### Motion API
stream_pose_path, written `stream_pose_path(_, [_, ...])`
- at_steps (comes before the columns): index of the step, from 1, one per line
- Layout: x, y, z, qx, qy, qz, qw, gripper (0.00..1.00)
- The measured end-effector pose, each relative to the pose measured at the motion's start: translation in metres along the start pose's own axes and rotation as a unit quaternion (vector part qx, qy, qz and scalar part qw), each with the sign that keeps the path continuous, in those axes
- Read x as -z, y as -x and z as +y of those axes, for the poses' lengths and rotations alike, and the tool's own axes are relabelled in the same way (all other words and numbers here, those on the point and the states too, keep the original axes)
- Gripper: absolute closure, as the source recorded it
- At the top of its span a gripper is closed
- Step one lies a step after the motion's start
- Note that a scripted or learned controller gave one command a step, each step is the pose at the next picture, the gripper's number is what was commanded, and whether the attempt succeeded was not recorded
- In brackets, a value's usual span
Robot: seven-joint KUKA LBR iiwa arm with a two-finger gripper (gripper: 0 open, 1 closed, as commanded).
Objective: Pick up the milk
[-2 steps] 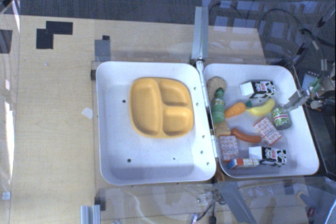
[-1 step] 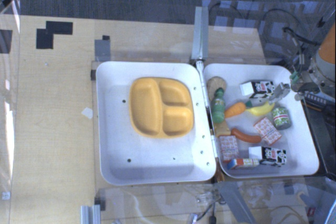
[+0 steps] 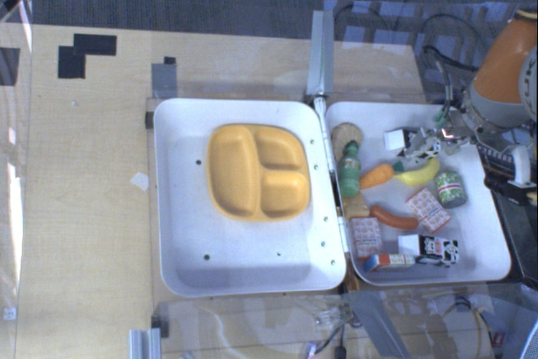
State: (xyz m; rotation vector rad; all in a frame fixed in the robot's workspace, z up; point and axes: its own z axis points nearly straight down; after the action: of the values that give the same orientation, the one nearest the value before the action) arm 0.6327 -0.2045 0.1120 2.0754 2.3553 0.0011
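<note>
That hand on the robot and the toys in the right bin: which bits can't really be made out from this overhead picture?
- The hand: small and dark among cables over the right bin; whether it holds anything cannot be told.
- The arm: cut off by the camera view's right edge.
- The milk, a cow-patterned carton: its print is too small to read.
- The small packets: labels too blurred to read.

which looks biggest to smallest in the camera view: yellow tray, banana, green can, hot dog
1. yellow tray, by far the largest
2. banana and hot dog, which look about alike, so unranked
3. green can, the smallest
</note>
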Motion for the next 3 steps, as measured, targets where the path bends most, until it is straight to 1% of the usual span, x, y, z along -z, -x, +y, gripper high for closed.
stream_pose_path(1, [0.011,0.0,0.002,0.003,0.002,-0.001,1.0,1.0])
stream_pose_path(2, [0.011,-0.001,0.003,0.004,0.002,-0.001,1.0,0.0])
stream_pose_path(3, [-0.019,-0.032,0.032,-0.019,-0.024,0.002,0.9995,0.0])
